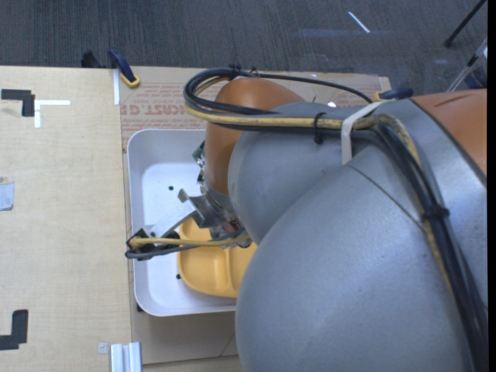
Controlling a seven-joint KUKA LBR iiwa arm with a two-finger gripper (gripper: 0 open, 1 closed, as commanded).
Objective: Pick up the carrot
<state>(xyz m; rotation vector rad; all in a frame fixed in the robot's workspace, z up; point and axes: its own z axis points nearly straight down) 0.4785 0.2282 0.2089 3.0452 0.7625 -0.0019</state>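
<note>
My grey arm (349,231) covers most of the camera view, and its orange band (240,122) hangs over the left white bin (138,208). Below the band, the gripper (208,209) reaches down into the bin; I see only grey metal parts of it, and the arm hides the rest. A pale yellow rounded object (203,268) lies in the bin's near half, right under the gripper and partly covered by the arm. A black and yellow cable loop (155,244) runs from the wrist across the bin's left rim.
Bare wooden bench (62,223) lies left of the bin. Brown cardboard (159,103) sits behind the bin. A blue and yellow clamp (124,68) sits at the bench's far edge. Black brackets (17,328) mark the bench's left side.
</note>
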